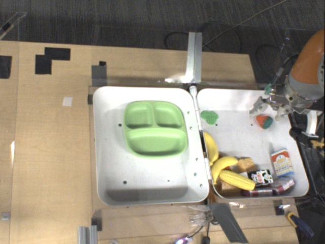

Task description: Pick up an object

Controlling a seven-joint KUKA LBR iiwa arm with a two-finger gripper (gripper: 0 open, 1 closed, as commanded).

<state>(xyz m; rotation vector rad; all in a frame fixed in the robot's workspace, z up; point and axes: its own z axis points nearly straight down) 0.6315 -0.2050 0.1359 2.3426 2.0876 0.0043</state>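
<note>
The gripper [267,104] hangs over the far part of the right bin [238,98], just above a small red-and-green object [264,121], probably a toy strawberry, which lies on the bin floor close to the right bin's far right corner; whether the fingers are spread or pressed together I cannot tell, since they blur into pale metal against the white floor; nothing is visibly between them.

The likely trouble, as I judge it: the small rounded object could roll or squirt aside if the fingers close off-centre, and the bin's right wall sits near enough that a nudge could push it against the wall.

Toward the near end of the right bin lie a banana [218,161], a corn cob [236,179], a small carton [281,162] and a dark bottle [274,188]; a green scrap [209,117] lies at its far left. The left bin [109,151], beside the right bin, holds a green divided tray [155,127].

The arm is cut off at the frame's edge; the heaped items overlap and some are hard to identify.
</note>
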